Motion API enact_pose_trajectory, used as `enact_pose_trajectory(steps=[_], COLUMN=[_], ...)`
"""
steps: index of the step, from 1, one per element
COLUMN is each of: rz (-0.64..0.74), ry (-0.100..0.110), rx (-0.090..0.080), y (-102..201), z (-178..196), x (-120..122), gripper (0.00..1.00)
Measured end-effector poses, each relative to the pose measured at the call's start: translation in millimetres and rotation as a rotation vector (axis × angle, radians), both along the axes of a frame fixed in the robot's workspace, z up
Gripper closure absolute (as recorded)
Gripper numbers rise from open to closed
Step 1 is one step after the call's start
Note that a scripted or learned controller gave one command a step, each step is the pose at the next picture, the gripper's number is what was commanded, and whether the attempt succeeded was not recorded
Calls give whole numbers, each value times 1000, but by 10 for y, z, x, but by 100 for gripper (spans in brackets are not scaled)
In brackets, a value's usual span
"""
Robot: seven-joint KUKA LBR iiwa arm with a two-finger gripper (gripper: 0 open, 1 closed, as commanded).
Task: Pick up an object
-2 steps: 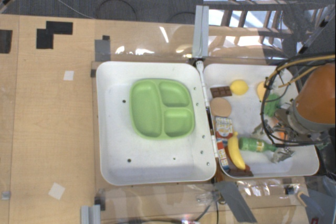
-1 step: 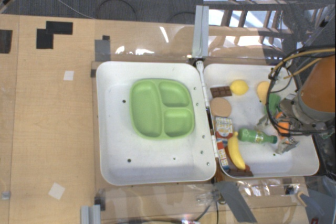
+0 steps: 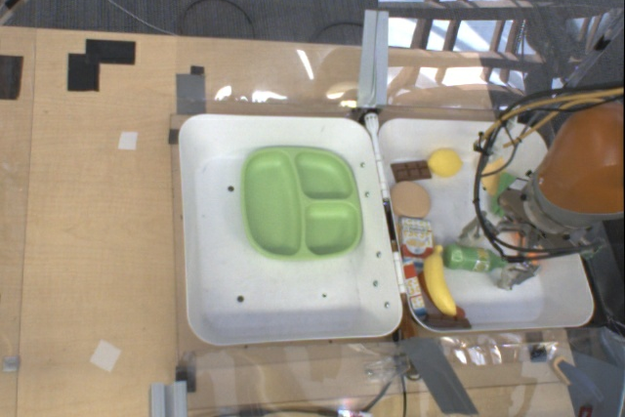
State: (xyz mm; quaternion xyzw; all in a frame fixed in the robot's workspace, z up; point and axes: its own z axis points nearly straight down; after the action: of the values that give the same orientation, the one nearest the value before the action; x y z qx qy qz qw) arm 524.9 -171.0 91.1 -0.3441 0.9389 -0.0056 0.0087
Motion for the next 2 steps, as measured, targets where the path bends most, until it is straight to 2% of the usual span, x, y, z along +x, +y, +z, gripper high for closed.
enact_pose_trajectory(steps=[1, 2], rz=[4, -7], ry=[-16, 1], rx=[1, 4], y=[29, 408], z=[143, 1102], x=[55, 584], gripper=[100, 100])
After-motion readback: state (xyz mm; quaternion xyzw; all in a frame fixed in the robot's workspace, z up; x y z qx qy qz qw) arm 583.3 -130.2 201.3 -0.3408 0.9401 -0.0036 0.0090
